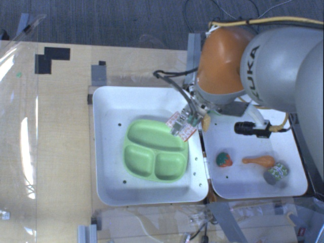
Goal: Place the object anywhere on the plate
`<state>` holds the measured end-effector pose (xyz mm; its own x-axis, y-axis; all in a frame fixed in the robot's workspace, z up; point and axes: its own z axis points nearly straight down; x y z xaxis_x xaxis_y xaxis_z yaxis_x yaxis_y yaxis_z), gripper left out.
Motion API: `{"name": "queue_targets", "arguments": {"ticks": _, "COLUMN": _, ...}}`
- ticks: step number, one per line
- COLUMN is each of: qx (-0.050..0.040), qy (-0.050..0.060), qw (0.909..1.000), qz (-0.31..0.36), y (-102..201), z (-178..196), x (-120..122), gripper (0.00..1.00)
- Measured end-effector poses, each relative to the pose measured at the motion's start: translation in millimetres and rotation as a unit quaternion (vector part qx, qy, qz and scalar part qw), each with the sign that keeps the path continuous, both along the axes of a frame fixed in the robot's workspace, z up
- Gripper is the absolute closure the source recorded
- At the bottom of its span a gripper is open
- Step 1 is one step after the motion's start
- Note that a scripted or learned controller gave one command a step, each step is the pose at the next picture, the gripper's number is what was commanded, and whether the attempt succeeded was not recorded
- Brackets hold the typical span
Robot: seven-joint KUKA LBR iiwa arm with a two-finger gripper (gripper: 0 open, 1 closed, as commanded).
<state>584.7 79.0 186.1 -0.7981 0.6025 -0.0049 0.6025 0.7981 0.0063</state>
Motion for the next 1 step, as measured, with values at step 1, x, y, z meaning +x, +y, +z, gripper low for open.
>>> {"name": "queue_targets", "arguments": {"ticks": 1, "qx": 0.0000, "qy": 0.000, "qw": 1.0000, "qz": 0.000, "y": -0.3, "z": 0.1, "x": 0.1, "gripper": 0.00}}
